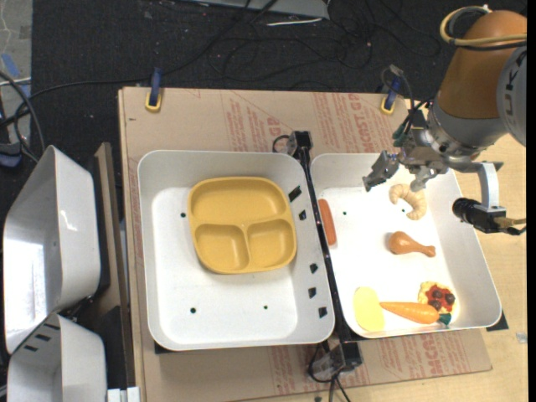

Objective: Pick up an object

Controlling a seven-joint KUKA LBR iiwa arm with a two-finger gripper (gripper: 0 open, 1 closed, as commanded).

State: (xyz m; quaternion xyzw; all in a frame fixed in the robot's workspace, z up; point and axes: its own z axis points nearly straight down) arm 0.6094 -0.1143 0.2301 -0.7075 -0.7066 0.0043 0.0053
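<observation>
My arm [481, 65] comes in from the right, grey with its orange band, and my claw [402, 172] hangs over the back part of the right bin [473, 258]. Its two fingers [378, 172] stand apart, one reaching out to the left and the other pointing down, and nothing sits between them. Just below the claw lies a pale curled piece of toy food [408, 198], close to the lower finger; I cannot tell whether they touch.

Further forward in the same bin lies a brown drumstick [409, 244], and near the front edge an orange carrot [409, 311] rests between a pale yellow oval piece [367, 308] and a small slice of pizza [437, 296]. A red sausage [327, 222] lies along the bin's left wall.

The left bin [167, 308] holds a yellow divided plate [243, 224], lying flat near the middle. Both bins sit on a brown bench [251, 115].
</observation>
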